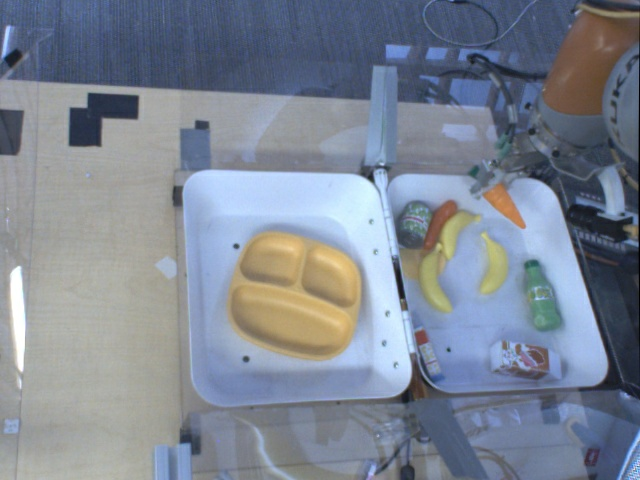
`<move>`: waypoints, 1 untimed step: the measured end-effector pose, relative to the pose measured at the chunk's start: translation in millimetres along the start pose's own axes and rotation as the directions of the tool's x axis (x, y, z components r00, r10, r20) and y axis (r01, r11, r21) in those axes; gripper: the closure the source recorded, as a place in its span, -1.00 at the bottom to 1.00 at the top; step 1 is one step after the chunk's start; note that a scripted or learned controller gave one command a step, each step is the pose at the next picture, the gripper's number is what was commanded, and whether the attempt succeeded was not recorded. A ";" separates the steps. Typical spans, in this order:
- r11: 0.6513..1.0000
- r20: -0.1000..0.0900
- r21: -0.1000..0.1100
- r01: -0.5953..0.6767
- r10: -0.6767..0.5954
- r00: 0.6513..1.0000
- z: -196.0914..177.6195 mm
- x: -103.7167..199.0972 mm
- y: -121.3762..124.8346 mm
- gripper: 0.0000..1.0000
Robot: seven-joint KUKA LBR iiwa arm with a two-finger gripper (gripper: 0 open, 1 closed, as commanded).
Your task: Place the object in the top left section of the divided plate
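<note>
Yellow divided plate (pixel 296 294) sits mid-way in your left bin (pixel 215 368), with bare white floor all around it. Your pincer (pixel 493 176) hangs at the right bin's (pixel 590 358) top edge, closed on the orange carrot (pixel 503 203). Below it, two bananas (pixel 444 258), a can (pixel 413 223), a green bottle (pixel 541 295) and a carton (pixel 525 360) crowd that bin.

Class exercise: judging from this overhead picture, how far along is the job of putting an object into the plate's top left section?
Done: the gripper is at the right bin's top edge, with an orange carrot at its fingers. In hand: whether it grips the carrot is unclear. Left: carrying an object across to the yellow divided plate, whose top left section holds nothing yet.
</note>
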State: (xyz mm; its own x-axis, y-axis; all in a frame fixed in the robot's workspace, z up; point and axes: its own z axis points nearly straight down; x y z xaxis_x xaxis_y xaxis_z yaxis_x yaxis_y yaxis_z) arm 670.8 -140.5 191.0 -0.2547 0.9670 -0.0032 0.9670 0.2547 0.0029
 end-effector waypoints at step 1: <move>0.994 -0.001 -0.001 -0.108 0.108 0.994 -62.9 54.7 14.5 1.00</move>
State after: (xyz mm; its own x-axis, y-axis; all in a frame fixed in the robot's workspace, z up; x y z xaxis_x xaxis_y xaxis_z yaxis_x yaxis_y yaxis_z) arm 670.6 -83.8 253.8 -0.1491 0.9888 -0.0016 0.9888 0.1491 0.0043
